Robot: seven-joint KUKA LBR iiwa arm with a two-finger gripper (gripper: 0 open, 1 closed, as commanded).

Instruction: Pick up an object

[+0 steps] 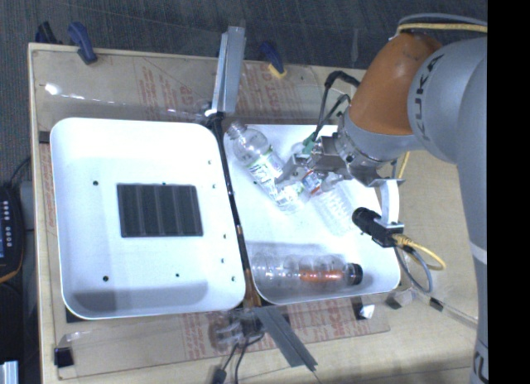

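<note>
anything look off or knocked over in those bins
Nothing is spilled or broken. The clear plastic bottles all lie on their sides in the right bin: one bottle by the divider, another along the near wall. The left bin shows a dark slatted panel.

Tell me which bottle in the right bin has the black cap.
The clear bottle lying on its side along the right bin's near edge; its black cap points toward the arm. The other two clear bottles lie farther back, by the end effector.
</note>
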